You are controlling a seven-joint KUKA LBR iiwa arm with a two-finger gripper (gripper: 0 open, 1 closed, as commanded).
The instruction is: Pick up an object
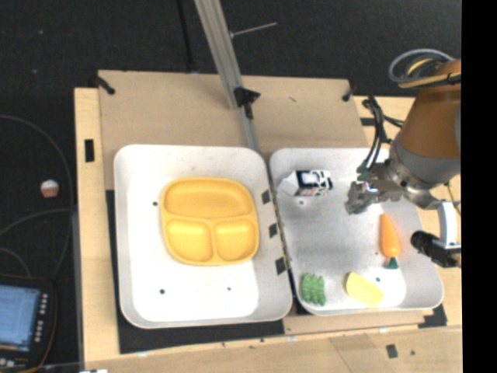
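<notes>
Grey arm with orange band reaches in from the right over the right-hand shallow white bin (326, 231). Its jaws (359, 199) hang low above the bin floor, upper middle; cannot tell whether apart or together, too small and dark.

Nearest candidates: small black-and-white boxy object (313, 181), just to the jaws' left and slightly up; orange plastic carrot (389, 237), down and right, long axis running top to bottom. Green knobbly piece (313, 287) and yellow wedge (363, 288) lie at the near edge, well apart from the jaws. Nothing seen between them.

Yellow three-compartment plastic tray (210, 220) sits in the left bin (140, 286).

Wrist bulk hides the bin's far right corner.
</notes>
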